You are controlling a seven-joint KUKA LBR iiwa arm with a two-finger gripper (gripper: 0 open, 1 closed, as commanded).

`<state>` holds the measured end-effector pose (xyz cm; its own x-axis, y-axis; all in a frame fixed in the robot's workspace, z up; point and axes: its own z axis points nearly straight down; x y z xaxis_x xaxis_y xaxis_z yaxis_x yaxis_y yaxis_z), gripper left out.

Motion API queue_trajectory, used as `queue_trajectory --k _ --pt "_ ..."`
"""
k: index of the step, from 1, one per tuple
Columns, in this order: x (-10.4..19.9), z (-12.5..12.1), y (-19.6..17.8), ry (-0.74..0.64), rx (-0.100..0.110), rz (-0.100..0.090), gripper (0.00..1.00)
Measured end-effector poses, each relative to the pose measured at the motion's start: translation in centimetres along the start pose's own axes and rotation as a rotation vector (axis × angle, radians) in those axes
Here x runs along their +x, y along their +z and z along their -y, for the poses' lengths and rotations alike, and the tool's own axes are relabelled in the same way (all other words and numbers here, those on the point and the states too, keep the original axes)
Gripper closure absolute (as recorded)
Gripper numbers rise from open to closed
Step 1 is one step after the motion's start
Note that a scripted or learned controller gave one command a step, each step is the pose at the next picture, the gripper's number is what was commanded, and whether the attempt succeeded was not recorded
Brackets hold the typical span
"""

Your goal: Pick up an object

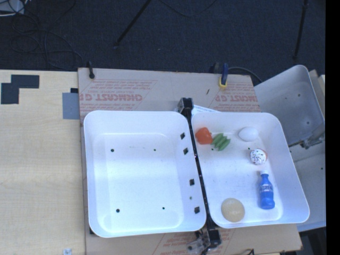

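Two white bins sit side by side on the bench, and all the stuff is in the right bin [289, 158], so that's where a pick has to happen. Upper part of it: an orange piece [203, 136] touching a green piece [221, 141], then a white egg-shaped thing [247, 134] further right. Below that, a small speckled ball [258, 156], a blue bottle [266, 191] lying flat, and a pale round object [232, 209] at the lower edge. They're mostly spread apart, probably so each one's easy to grab. Left bin [95, 142] has just small dark dots on its floor. No jaws anywhere to judge, so can't say released or clenched. Orange and green bits are too small to identify.
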<state>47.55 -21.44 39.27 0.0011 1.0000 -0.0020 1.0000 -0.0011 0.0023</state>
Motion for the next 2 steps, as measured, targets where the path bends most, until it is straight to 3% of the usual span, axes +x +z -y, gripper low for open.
queue_trajectory --k 1,2 --pt "0.05 -0.09 -0.73 -0.003 0.004 -0.001 1.0" --pt "0.05 -0.08 -0.69 -0.003 0.005 -0.001 0.0"
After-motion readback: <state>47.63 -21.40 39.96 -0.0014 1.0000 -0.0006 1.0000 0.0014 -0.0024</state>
